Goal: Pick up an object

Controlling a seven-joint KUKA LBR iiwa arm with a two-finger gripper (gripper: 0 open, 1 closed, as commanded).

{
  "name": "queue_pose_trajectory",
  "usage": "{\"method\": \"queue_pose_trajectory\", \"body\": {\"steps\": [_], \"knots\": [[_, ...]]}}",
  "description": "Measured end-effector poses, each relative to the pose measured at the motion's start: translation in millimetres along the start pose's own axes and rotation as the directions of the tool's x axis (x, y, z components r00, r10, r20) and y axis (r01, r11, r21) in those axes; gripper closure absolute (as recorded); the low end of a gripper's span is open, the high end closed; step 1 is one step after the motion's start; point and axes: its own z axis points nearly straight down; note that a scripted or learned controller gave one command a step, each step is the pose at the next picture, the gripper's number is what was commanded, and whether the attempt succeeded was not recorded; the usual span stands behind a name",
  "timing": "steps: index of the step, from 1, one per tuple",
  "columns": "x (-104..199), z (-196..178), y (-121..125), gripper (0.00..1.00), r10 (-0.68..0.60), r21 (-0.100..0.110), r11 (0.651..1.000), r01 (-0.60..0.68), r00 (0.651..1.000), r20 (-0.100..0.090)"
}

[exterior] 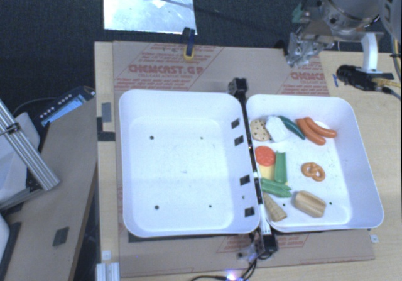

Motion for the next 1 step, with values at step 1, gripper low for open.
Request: {"method": "queue_pose_trajectory", "body": {"steps": [1], "knots": [[33.0,-5.4,0.1,1.0,0.0,0.0,1.0,0.0,1.0,0.0]]}}
